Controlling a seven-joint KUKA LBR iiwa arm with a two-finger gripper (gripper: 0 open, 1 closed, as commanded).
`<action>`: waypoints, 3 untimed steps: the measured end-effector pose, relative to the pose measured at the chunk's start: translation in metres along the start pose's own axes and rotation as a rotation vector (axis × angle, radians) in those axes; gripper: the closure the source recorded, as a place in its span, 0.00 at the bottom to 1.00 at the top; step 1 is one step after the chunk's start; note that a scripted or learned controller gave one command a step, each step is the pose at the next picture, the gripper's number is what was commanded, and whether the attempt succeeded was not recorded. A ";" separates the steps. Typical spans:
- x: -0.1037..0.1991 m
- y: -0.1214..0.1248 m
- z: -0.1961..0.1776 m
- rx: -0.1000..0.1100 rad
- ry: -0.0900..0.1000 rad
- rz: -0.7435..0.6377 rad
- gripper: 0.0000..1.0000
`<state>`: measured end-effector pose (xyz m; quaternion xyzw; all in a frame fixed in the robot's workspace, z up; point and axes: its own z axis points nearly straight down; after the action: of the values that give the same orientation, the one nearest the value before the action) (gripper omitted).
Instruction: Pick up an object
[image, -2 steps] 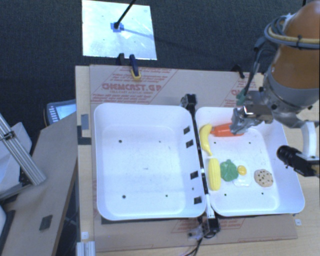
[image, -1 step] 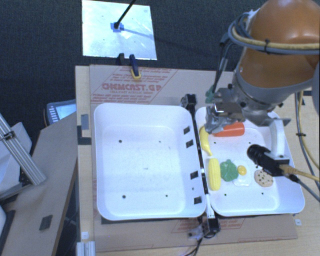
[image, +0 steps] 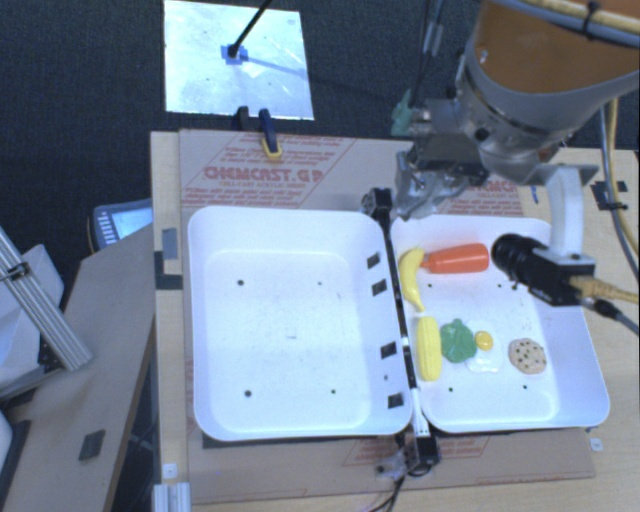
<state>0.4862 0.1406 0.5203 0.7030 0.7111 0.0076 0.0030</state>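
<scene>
The right bin (image: 575, 400) holds several toy foods. A yellow banana (image: 411, 276) lies by the bin's left wall, with an orange carrot (image: 457, 259) touching it on the right. Below them lie a corn cob (image: 428, 346), a green leafy piece (image: 458, 340), a fried egg (image: 483, 346) and a chocolate-chip cookie (image: 527, 355). My gripper (image: 418, 203) hangs above the far left corner of the right bin, just beyond the banana. Nothing shows between its fingers.
The left bin (image: 290, 320) sits beside the right one, joined by black clips along the shared wall (image: 395, 320). A brown cardboard sheet (image: 265, 170) lies under both bins. A yellow-and-black clamp (image: 268, 135) stands at the back edge.
</scene>
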 end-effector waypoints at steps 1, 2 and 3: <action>0.067 0.001 -0.015 0.011 -0.002 0.000 1.00; 0.094 0.021 0.092 0.023 -0.010 0.004 1.00; 0.093 0.003 0.116 0.017 -0.007 0.005 1.00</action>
<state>0.4895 0.2340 0.4055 0.7047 0.7095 -0.0010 -0.0006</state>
